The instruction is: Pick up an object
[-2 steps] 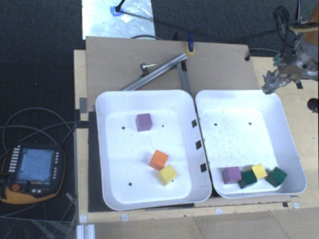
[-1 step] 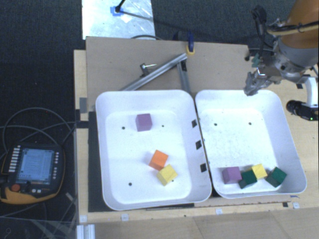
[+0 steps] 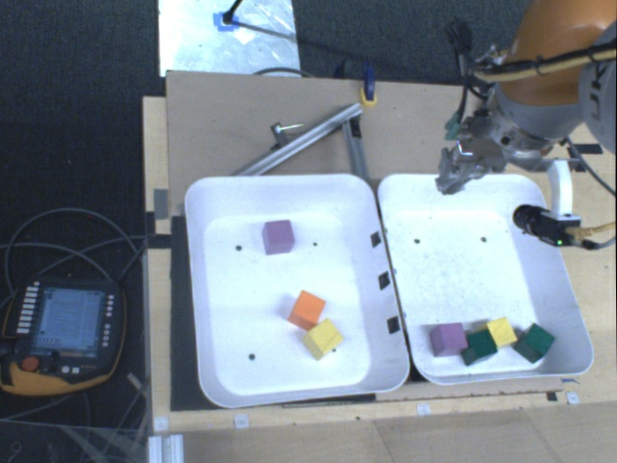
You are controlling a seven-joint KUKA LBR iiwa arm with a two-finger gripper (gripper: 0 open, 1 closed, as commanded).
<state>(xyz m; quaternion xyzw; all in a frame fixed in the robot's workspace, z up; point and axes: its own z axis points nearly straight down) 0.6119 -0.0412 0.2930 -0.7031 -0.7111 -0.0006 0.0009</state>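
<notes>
The left bin [image 3: 207, 258] holds a purple cube [image 3: 278, 236] near its back, an orange cube [image 3: 307, 308] in the middle and a yellow cube [image 3: 324, 338] touching it at the front. In the right bin [image 3: 554, 278], a row along the front wall has a purple cube [image 3: 448, 338], a dark green block [image 3: 478, 346], a yellow cube [image 3: 501, 332] and another green block [image 3: 533, 341]. My gripper [image 3: 455, 177] hangs above the right bin's back left corner, far from every cube, with nothing visible in it.
A metal bar [image 3: 299, 139] lies slanted on the board behind the left bin. A pendant with a screen [image 3: 63, 331] and its cables sit on the floor at the left. A black fitting [image 3: 540, 222] sticks out over the right bin's right side.
</notes>
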